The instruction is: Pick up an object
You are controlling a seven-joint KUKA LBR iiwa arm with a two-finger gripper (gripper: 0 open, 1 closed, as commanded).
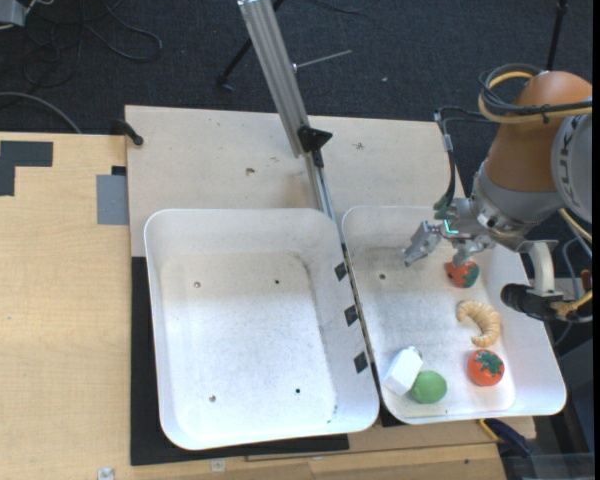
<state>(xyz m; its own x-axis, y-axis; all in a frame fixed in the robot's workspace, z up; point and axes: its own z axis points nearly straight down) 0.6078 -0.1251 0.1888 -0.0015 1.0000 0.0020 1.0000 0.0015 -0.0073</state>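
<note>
My gripper (pixel 442 256) hangs over the upper part of the right bin (pixel 380 308), open, its two fingers spread wide. One finger (pixel 417 246) points left and down over bare bin floor. The other ends right by a small red and green fruit-like object (pixel 463 274), which lies on the floor, not between the fingers. Further down the same bin lie a tan curled piece (pixel 480 320), a red tomato-like ball (pixel 486 367), a green ball (pixel 428 387) and a white block (pixel 403 369) touching it.
The left bin (pixel 240 328) sits beside the right one, sharing a raised divider (pixel 348 298). A slanted metal rail (pixel 280 78) rises from behind the bins. The grey arm with its orange band (pixel 540 118) fills the right side above the bin.
</note>
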